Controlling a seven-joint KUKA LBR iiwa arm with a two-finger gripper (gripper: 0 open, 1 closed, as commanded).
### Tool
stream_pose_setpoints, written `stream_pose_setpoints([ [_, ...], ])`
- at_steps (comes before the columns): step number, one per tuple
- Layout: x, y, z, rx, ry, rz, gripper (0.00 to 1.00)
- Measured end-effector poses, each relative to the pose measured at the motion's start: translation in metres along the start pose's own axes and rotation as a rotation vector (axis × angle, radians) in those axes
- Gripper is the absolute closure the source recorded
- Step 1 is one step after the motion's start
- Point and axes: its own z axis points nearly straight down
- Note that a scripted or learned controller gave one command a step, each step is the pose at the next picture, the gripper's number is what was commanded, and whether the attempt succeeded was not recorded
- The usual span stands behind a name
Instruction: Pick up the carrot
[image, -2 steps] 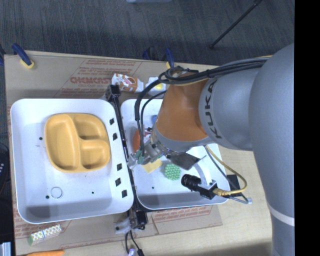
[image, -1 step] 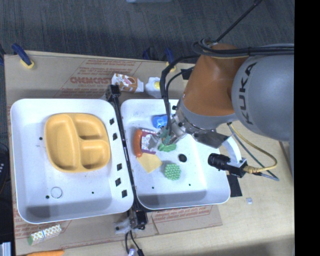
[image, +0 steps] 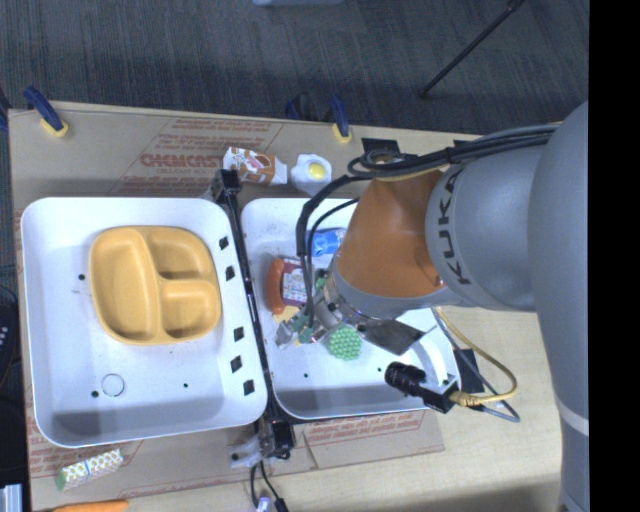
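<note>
In the right bin (image: 330, 405), an orange, carrot-like piece (image: 272, 284) lies near the left wall, against a red packet with a white label (image: 294, 285). My gripper (image: 303, 326) hangs low just below and to the right of these, under the orange wrist band (image: 395, 245). Its tips sit among small yellow-green bits and are partly hidden by the wrist. A green bumpy ball (image: 345, 343) rests right beside the gripper. Nothing is visibly held.
A blue packet (image: 327, 242) peeks out from behind the wrist. The left bin (image: 60, 400) holds a yellow divided plate (image: 155, 283). A small carton (image: 248, 165) and a yellow-and-white item (image: 313, 170) stand behind the bins. The arm covers much of the right bin.
</note>
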Motion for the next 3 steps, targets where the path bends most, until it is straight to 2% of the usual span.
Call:
stream_pose_setpoints([
  [1, -0.033, 0.014, -0.075, -0.003, -0.003, -0.080, 1.00],
  [2, -0.108, -0.014, -0.096, -0.003, -0.003, 0.146, 1.00],
  [3, -0.188, -0.052, -0.129, -0.003, -0.002, 0.270, 1.00],
])
